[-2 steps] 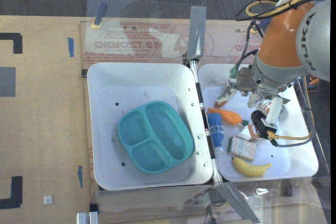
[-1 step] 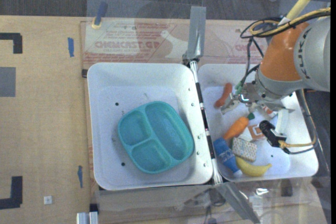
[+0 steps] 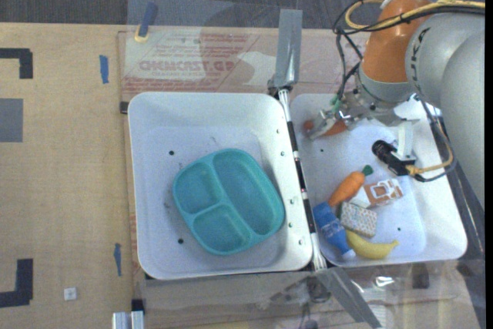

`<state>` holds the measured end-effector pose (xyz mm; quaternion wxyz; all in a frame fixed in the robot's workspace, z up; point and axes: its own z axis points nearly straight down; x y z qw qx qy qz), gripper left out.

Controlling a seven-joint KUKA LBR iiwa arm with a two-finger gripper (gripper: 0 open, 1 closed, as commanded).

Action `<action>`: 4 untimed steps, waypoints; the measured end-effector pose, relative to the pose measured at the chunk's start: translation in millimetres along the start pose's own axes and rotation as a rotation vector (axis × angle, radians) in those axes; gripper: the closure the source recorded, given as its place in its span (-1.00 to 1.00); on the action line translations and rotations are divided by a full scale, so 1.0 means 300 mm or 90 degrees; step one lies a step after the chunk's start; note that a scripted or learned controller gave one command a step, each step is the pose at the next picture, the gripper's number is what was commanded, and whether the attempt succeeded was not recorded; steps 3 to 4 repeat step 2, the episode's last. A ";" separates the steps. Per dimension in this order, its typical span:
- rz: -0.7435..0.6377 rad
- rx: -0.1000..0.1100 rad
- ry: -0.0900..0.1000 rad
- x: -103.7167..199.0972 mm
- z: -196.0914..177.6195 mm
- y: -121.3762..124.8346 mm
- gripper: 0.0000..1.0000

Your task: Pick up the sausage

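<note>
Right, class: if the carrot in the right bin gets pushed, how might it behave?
The carrot looks rounded and tapered, so it would probably roll in a curve. Its smooth, toy-like look suggests it is stiff, light, perhaps slippery.

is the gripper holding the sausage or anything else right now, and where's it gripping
It cannot be told. The gripper is low in the right bin, and an orange-red thing, perhaps the sausage, lies right at its tip, but the view is too blurred to show a hold.
</note>
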<state>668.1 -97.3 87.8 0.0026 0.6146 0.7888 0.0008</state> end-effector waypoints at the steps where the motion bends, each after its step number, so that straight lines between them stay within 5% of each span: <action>1: 0.001 -0.002 0.000 -0.003 -0.039 0.003 1.00; 2: 0.068 0.001 0.000 -0.202 -0.339 -0.105 1.00; 4: 0.068 0.001 0.000 -0.202 -0.339 -0.105 1.00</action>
